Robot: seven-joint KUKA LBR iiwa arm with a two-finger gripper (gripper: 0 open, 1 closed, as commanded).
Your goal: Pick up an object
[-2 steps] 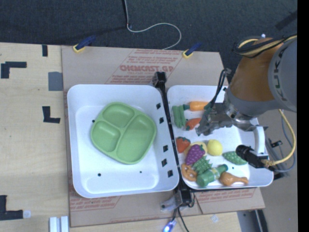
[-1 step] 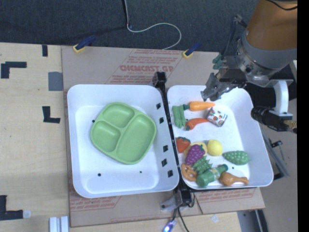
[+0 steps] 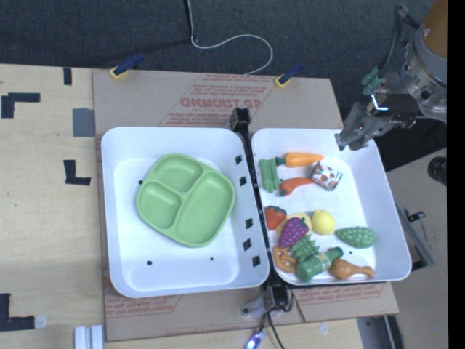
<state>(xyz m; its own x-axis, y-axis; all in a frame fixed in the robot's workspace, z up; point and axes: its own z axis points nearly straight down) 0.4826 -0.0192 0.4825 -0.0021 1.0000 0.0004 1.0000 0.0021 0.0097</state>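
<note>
Green plate (image 3: pixel 186 199) in left bin (image 3: pixel 120 217), toy food (image 3: pixel 312 227) in right bin (image 3: pixel 381 187)

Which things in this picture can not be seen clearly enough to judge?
- Tool, camera view: small and dark over the right bin's far corner; open or shut cannot be told.
- Arm: cut off by the upper right edge.
- Toy food heap: pieces overlap, so lower ones are partly hidden.
</note>
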